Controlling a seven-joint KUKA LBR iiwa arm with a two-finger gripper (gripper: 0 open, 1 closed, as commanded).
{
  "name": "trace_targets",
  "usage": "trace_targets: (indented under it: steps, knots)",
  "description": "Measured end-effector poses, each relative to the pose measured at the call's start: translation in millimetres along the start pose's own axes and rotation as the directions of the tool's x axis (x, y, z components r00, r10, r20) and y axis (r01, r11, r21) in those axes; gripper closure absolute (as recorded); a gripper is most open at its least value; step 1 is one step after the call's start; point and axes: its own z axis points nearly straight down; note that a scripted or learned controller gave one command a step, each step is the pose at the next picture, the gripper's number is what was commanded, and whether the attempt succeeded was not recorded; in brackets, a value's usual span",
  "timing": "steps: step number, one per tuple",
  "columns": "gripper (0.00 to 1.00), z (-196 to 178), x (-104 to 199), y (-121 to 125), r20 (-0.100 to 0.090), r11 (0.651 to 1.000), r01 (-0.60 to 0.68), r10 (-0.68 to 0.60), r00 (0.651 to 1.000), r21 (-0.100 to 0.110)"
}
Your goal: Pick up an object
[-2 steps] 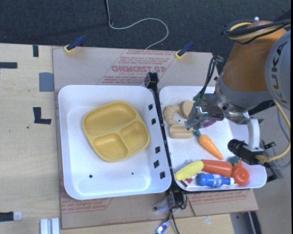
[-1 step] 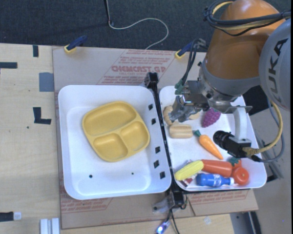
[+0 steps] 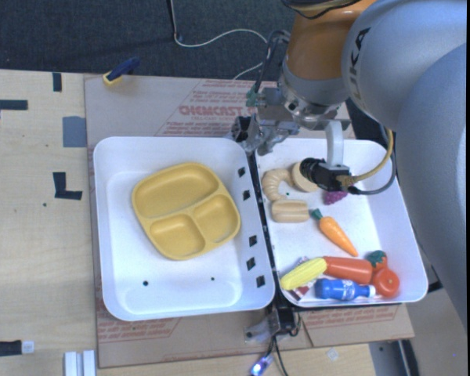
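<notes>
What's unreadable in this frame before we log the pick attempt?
- Claw: small and dark against the bin divider; its state can't be read, nor whether it holds anything.
- Purple item: partly hidden behind the black cable connector; identity unclear.
- Blue bottle: label too small to read.
- Item under the corn: mostly covered; identity unclear.
- Arm: cut off by the top edge.

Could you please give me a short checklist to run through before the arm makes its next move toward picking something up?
1. Gripper over the right bin: not ok, it hangs above the divider at the far edge.
2. Object between the fingers: not ok, nothing there.
3. Finger opening: cannot tell.
4. Candidates within the right bin: ok, carrot, corn, croissant lie there.
5. Carrot free of neighbours: ok, it lies apart.
6. Yellow tray in the left bin, away from the targets: ok.
</notes>
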Motion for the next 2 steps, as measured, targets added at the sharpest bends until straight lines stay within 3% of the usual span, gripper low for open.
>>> trace_targets:
  steps: [1,2]
  knots:
    - [1.00,-102.8,53.6,-49.6,-0.006,1.000,0.006,-0.006,1.000,-0.006]
    - [1.00,78.0,-18.6,-71.2,0.003,1.000,-0.010,0.010,1.000,0.021]
